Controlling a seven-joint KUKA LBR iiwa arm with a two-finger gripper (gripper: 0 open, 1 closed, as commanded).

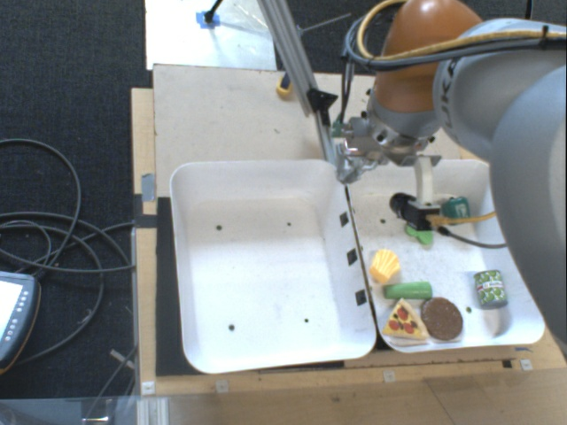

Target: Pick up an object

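The arm's gripper [351,161] hangs at the far rim where the left bin [257,264] meets the right bin [524,328], its grip impossible to tell, while a pizza slice [406,320], brown disc [441,319], green stick [408,289], yellow shell [384,264] and green can [489,289] lie in the right bin's near end, another green piece [422,234] half hidden.

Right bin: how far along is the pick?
Done: nothing visibly lifted; pizza slice, brown disc and green can lie in the right bin. In hand: arm hangs over that bin's far end. Left: grasping and lifting one.
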